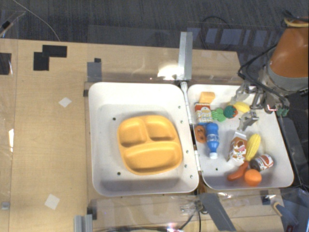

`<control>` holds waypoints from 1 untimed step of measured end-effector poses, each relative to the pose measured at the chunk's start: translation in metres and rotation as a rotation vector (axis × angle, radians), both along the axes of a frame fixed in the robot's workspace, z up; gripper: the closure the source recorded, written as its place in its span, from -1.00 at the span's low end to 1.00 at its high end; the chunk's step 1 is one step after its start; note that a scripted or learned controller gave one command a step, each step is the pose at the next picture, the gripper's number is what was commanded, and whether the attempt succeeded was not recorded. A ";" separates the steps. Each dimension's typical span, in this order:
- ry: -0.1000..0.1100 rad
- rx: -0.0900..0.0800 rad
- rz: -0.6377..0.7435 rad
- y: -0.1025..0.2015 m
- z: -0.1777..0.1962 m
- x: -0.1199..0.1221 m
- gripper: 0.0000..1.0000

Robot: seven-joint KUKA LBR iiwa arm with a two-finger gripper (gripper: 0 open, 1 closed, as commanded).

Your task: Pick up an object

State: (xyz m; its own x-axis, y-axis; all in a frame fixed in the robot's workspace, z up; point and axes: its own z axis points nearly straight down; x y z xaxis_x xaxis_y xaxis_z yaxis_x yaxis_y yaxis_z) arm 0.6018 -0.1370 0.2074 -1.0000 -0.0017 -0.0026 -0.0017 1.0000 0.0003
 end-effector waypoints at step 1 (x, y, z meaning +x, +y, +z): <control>0.012 0.003 -0.082 0.029 -0.106 -0.047 -1.00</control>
